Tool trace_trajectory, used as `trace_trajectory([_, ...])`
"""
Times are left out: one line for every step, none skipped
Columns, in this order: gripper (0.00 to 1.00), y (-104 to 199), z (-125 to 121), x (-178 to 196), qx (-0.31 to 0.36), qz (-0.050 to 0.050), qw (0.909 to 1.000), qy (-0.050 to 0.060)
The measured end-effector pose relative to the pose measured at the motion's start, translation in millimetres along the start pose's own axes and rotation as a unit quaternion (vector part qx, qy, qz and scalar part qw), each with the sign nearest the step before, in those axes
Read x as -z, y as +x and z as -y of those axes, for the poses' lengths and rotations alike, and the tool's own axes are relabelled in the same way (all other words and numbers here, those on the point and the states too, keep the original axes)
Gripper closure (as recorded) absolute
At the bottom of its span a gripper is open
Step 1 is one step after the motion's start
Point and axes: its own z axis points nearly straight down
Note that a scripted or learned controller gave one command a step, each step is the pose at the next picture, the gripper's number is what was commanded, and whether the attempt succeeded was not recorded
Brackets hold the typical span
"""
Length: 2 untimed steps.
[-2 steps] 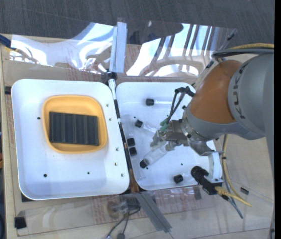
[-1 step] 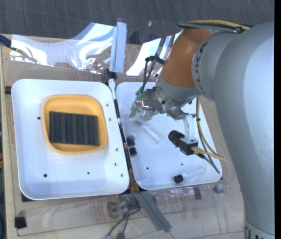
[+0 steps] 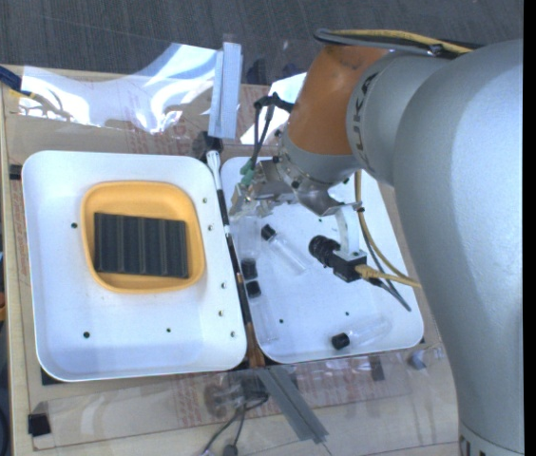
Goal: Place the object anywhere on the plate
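Observation:
A yellow plate with rounded corners lies in the left white bin. A black ribbed rectangular object rests flat on the plate and covers most of its middle. My gripper hangs over the far left corner of the right white bin, just right of the divide between the bins. It is apart from the plate and the ribbed object. The orange band and the grey wrist hide much of the gripper.
Small black pieces lie in the right bin. A black connector with a yellow cable hangs from the arm over that bin. Crumpled clear plastic lies behind the bins.

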Motion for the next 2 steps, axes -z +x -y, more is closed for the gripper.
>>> trace_trajectory([1.0,25.5,-7.8,0.0,0.038,-0.001,0.9993,0.0])
trace_trajectory([1.0,87.3,-9.2,-1.5,0.096,-0.002,0.9954,0.003])
